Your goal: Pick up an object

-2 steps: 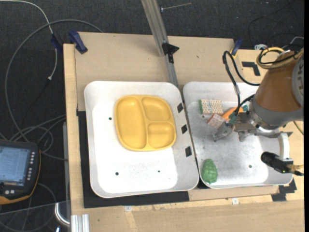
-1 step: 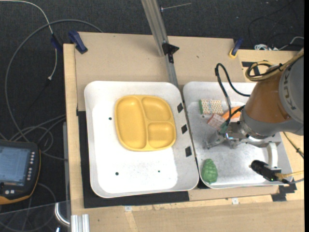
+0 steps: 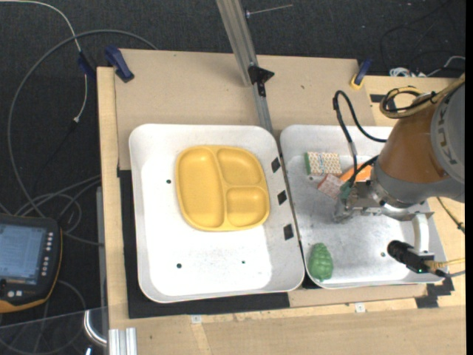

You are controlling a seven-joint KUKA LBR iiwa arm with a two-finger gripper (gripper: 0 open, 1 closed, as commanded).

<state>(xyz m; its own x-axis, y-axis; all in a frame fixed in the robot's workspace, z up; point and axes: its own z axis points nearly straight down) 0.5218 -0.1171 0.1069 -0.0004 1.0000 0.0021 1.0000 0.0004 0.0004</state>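
Green lump (image 3: 320, 261) sits at the near edge of the right bin (image 3: 369, 261). Farther back, the gripper (image 3: 347, 207) hangs low by a striped packet (image 3: 324, 163); I cannot tell how its fingers stand. Center over one thing, then squeeze gently.

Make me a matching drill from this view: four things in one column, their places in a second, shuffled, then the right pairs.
Things:
1. yellow divided tray
2. green lumpy object
3. patterned packet
4. end effector

Places:
A. near front edge of the right bin
B. in the left bin
C. over the middle of the right bin
D. toward the back of the right bin

Pairs: 1-B, 2-A, 3-D, 4-C
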